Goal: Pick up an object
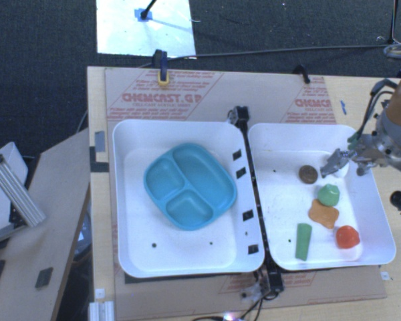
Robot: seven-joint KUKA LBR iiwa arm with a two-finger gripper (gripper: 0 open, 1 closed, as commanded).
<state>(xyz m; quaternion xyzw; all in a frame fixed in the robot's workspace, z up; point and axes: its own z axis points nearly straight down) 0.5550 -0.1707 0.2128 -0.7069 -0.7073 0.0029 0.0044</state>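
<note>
The right bin (281, 146) holds several small objects: a brown round piece (308, 174), a green lump (329, 194), an orange piece (323, 213), a red one (347, 237) and a green stick (303, 241). My gripper (347, 161) hovers over the bin's upper right part, just right of the brown piece and above the green lump. Its two fingers stand spread apart with nothing between them.
A blue divided plate (189, 184) lies in the left bin (130, 179). Black clips run down the seam (246, 192) between the bins. The bench board (207, 92) extends behind both bins.
</note>
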